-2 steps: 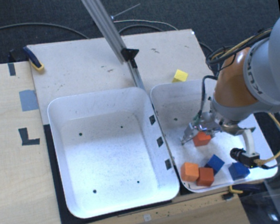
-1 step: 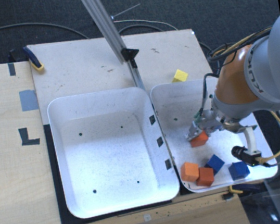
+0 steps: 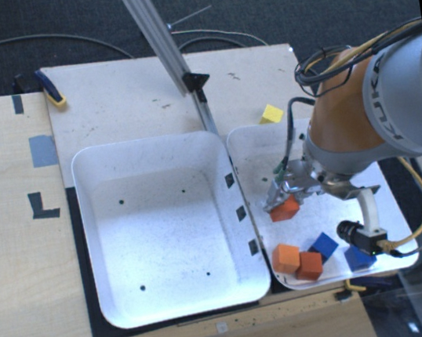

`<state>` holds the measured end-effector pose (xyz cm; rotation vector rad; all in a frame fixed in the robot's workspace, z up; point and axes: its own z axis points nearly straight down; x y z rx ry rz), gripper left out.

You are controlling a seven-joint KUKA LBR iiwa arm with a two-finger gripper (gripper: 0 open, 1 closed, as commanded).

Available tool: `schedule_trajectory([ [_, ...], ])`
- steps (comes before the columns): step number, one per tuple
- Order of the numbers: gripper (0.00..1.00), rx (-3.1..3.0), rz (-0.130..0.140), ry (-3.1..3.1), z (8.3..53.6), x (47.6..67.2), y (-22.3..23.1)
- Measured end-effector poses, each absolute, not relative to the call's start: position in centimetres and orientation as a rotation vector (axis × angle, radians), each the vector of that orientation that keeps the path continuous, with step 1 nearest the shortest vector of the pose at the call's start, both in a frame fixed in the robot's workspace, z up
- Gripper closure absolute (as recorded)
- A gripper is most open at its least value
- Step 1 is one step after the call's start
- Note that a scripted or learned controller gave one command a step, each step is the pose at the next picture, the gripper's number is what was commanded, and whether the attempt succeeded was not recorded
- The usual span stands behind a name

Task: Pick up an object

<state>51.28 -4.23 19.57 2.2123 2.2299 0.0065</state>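
My gripper (image 3: pixel 283 195) hangs over the middle of the right bin (image 3: pixel 250 157), on the grey arm with the orange band that comes in from the right. A red-orange block (image 3: pixel 284 210) sits tilted between its fingertips, and the fingers are shut on it. At the bin's front lie an orange block (image 3: pixel 286 256), a second red-orange block (image 3: pixel 310 265) and two blue blocks (image 3: pixel 324 245) (image 3: pixel 359 258). A yellow block (image 3: pixel 271 114) lies at the bin's far rim.
The left bin (image 3: pixel 92 222) stands beside the right one, their walls meeting in the middle. A slanted metal rail (image 3: pixel 163 44) reaches down to the bins' back edge. Black cables run behind the bench and along the arm.
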Motion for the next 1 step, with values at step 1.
schedule_trajectory([
  [1,1.00,2.213,0.000,2.235,19.11,52.41,2.88],
])
